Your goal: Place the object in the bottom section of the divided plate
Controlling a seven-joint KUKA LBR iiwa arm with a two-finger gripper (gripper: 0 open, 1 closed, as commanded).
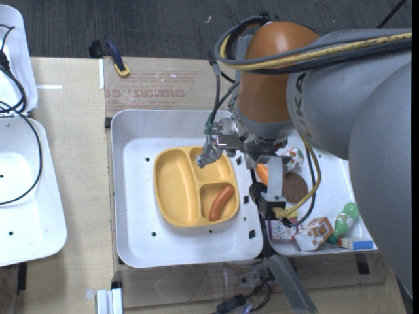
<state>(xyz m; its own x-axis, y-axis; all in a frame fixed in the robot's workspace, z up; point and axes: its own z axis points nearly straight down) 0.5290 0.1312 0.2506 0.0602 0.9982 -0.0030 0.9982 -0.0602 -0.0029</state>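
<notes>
Sausage (221,202) in plate's (173,195) lower section, below end effector (208,156), apart

Yellow divided plate (177,188), orange-red sausage (221,202), white bin (131,195)

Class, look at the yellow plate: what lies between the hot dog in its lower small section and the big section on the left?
In the camera view, just the plate's own raised yellow divider lies between the hot dog and the big section.

- brown round disc (295,187) lies in the right bin (327,246)
- small carton (315,233) near that bin's front edge
- green toy (346,217) beside the carton
- blue-handled clamp (116,61) at the bench's back edge
</notes>
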